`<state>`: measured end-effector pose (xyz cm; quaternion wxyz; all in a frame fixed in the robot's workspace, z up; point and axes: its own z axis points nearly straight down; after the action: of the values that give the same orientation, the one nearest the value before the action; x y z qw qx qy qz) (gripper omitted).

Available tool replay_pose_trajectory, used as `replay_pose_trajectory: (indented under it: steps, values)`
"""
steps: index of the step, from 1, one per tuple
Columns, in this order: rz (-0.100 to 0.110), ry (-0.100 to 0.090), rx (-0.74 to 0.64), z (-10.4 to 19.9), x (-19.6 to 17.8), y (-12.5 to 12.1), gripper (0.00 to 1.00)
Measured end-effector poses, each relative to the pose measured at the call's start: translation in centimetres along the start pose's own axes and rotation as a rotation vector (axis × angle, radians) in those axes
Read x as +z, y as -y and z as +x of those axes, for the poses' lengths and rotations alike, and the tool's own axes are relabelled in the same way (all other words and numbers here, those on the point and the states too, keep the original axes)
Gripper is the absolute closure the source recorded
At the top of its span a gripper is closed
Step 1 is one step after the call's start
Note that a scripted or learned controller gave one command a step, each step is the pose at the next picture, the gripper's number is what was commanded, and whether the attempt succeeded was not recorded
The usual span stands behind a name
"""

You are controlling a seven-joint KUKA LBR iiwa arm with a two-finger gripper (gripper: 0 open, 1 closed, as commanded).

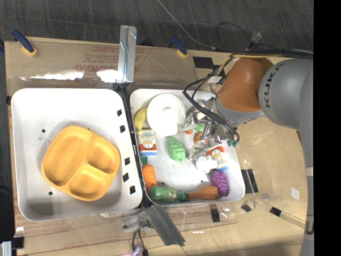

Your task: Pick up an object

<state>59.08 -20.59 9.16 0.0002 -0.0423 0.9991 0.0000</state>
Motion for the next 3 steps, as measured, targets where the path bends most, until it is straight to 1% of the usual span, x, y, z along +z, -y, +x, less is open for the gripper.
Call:
replay_pose_trajectory:
  steps: [1, 2, 3]
  values:
    - [-0.002, -0.002, 0.072, 0.2, 0.0, -5.1, 0.00]
    - [0.000, 0.001, 0.066, 0.0, -1.1, -5.2, 1.00]
    - [0.005, 0.012, -0.051, -1.5, -15.9, -3.7, 1.00]
